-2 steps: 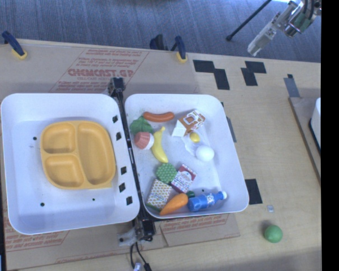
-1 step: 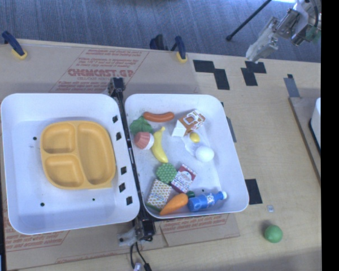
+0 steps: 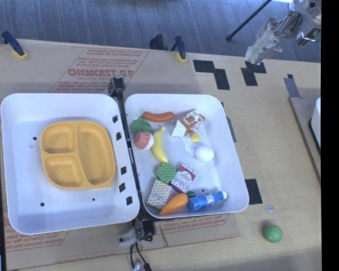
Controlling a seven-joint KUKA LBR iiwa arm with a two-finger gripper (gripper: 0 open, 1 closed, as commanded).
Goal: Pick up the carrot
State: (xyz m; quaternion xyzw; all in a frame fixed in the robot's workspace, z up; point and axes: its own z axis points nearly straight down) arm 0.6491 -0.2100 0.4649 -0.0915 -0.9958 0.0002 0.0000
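Note:
The carrot (image 3: 174,204) is orange and lies near the front edge of the right bin (image 3: 231,168), tilted, its thick end against a blue bottle (image 3: 206,201). A patterned packet (image 3: 159,193) lies just to its left. My gripper (image 3: 264,43) hangs far off at the top right, above the bench beyond the right bin's far corner, well apart from the carrot and with nothing seen in it.
The right bin also holds a sausage (image 3: 158,117), a banana (image 3: 159,146), a strawberry-like fruit (image 3: 142,139), a white egg (image 3: 204,153), small cartons (image 3: 191,121) and a green textured piece (image 3: 166,172). A yellow divided plate (image 3: 77,153) lies in the left bin (image 3: 17,208). A green ball (image 3: 273,233) rests on the bench.

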